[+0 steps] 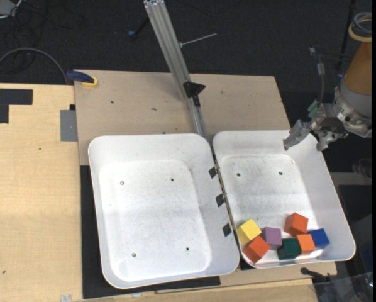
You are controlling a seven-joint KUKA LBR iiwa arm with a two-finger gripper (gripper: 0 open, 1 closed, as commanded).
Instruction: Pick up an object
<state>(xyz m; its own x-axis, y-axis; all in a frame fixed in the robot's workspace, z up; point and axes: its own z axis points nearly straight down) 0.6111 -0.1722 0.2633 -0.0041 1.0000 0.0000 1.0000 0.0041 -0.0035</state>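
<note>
The grey two-finger gripper (309, 138) is hovering with its jaws spread and nothing between them over the right shallow white bin's (339, 200) far corner, well apart from the coloured blocks (282, 236).

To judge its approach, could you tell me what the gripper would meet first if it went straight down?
Probably the right bin's far rim or bare floor near it; the gripper hangs well away from the blocks, though depth is unclear.
</note>
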